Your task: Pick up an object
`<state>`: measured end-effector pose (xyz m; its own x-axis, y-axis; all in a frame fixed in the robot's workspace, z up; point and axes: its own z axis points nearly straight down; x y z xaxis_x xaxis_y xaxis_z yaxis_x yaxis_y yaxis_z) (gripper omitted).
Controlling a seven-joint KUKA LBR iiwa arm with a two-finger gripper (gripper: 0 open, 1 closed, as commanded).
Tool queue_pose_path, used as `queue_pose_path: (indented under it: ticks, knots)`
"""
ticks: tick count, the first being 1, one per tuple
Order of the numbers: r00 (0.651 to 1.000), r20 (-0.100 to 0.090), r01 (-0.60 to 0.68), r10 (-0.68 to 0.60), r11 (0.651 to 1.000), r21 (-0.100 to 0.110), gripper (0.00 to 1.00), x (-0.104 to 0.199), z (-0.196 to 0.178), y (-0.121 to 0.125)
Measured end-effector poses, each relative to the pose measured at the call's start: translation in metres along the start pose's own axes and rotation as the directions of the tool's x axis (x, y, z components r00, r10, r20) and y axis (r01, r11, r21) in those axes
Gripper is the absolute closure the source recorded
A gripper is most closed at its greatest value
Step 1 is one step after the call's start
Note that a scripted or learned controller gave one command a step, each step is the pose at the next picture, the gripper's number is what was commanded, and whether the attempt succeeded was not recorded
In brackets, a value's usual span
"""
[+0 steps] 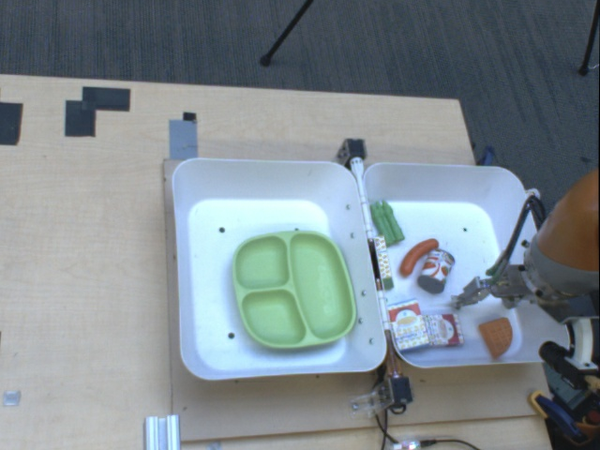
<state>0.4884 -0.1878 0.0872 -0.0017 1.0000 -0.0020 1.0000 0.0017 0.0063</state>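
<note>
Grey gripper (pixel 469 295) hovering in right bin (pixel 506 187), finger state unclear. Small can (pixel 435 269) sitting just left; orange block (pixel 497 337) just right.

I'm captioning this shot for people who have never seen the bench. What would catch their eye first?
Most striking is the pale green three-compartment plastic plate, alone in the left shallow white bin. The right shallow white bin holds a scatter of small toy foods: a red sausage, a green bean pod, a red-and-white carton. The grey arm with its orange band reaches over that bin's right edge.
</note>
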Motion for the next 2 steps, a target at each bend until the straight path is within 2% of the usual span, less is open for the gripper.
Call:
queue_pose_path:
  ticks: [1, 2]
  knots:
    - [1.0, 0.001, 0.0, 0.0, 1.0, -0.005, 1.0, 0.0002, -0.0113, 0.0018]
    - [1.0, 0.001, 0.0, 0.0, 1.0, -0.005, 0.0, 0.0002, -0.0112, 0.0018]
